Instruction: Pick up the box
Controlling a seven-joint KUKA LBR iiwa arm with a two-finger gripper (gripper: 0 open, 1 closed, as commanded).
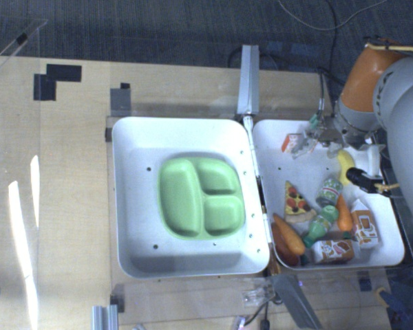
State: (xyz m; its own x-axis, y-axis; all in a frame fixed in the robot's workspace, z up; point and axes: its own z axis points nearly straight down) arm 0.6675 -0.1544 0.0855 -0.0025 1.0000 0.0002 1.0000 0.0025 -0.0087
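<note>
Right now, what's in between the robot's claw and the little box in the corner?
In the camera view, the banana, a can and the carrot lie between the end effector and the box.

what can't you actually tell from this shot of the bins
- Hand, camera view: too small and blurred to read its state.
- Box: label print too small to read.
- Small orange item by the hand: blurred, identity unclear.
- Arm: cut off by the right edge.

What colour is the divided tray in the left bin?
Light green; the divided tray shows best in the camera view.
</note>
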